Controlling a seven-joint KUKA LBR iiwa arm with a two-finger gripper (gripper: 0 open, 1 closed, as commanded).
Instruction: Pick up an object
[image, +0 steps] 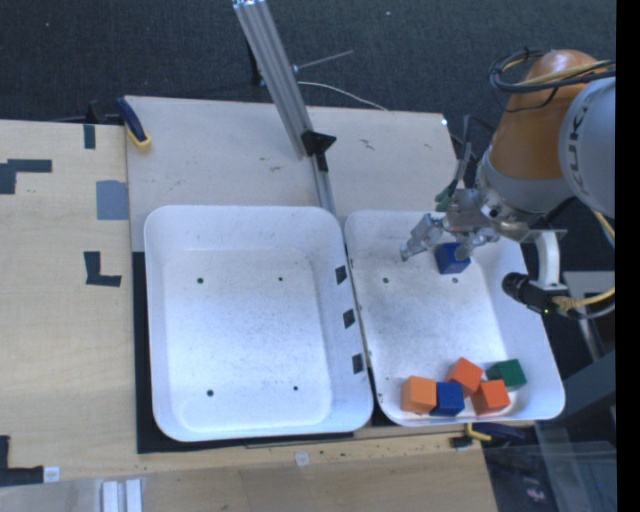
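One blue block (452, 258) between fingers of hand (447, 243), over right bin (425, 330).

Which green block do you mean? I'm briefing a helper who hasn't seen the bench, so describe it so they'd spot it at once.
Start at the right-hand bin of the two white bins. Along its near edge sits a cluster of small blocks. The green block is at that cluster's far right end; its neighbours are orange or blue, so it is the one green piece there.

White speckled bins (250, 330), orange blocks (420, 393) beside a blue block (449, 398) and a green one (509, 373), another blue block (452, 258) under the grey, orange-banded arm (545, 130).
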